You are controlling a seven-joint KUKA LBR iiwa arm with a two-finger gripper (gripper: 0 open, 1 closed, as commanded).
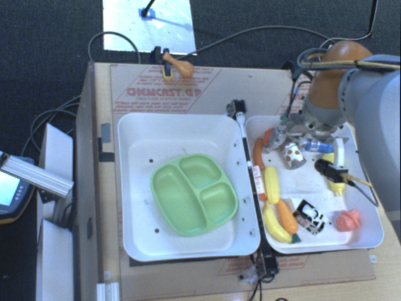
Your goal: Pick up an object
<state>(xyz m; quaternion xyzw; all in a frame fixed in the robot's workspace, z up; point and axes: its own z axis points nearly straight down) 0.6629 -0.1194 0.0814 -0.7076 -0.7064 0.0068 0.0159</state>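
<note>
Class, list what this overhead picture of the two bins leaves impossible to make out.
- Gripper: fingers hidden under the arm's wrist, camera view.
- Orange item at the right bin's left wall: upper end hidden by the gripper.
- Black-and-white object: too small to identify.
- Blue-white item: partly covered by the wrist.

"CHEMCAST GP" in red on the bench sheet (164,93)

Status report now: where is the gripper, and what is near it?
Gripper low in right bin, far end. White spotted object just below it, not seen held. Orange piece and blue item crowd close.
</note>
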